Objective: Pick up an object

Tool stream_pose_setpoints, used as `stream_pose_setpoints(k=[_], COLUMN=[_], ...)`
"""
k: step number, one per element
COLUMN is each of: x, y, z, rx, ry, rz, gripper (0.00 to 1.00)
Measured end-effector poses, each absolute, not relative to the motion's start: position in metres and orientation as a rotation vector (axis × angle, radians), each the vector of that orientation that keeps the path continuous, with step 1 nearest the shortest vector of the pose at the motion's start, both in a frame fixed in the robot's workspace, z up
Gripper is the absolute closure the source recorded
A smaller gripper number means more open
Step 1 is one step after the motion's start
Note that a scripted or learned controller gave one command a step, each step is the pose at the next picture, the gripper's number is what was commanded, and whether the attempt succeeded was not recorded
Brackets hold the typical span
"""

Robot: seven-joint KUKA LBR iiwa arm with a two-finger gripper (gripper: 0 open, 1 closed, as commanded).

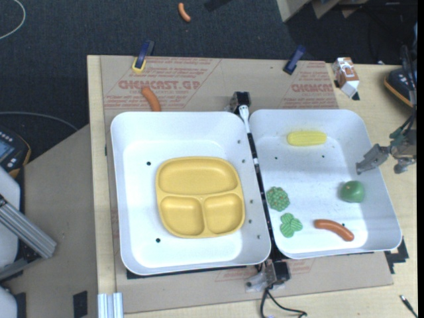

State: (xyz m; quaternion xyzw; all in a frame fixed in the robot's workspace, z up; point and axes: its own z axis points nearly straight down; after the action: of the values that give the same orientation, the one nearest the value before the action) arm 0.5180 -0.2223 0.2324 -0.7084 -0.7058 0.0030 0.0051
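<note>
Reaching in from the right edge, the gripper (389, 155) hangs over the right bin's (311, 161) right rim; most of the arm is cut off by the frame. Jaws: one grey finger (372, 159) points left and down, a second stub sits to its right, with a gap between them, so they read as apart, nothing between them. Small and partly cropped, so low confidence.

Nearest item: green ball (352, 191), just below and left of the finger, not touching.

Right bin count, five items:
- 1 green ball
- 1 sausage (334, 228), front right
- 2 broccoli pieces, one (277, 197) above the other (290, 225), near the left wall
- 1 corn cob (306, 138), at the back

Left bin (132, 177): 1 yellow tray (199, 196) with three compartments, lying flat.

Outside the bins: 1 more sausage (151, 99) on the surface (199, 85) behind the left bin, 1 small orange piece (184, 11) on the dark floor. 2 clamps (141, 57) (294, 60) at the back edge.

Writing: red print on the surface reads "CHEMCAST GP", repeated at right, partly hidden.
</note>
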Motion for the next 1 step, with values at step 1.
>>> stream_pose_setpoints(k=[1], x=[0.5208], y=[-0.2219], z=[0.2386], rx=[-2.222], ry=[-2.222], rz=[0.0], gripper=[0.0])
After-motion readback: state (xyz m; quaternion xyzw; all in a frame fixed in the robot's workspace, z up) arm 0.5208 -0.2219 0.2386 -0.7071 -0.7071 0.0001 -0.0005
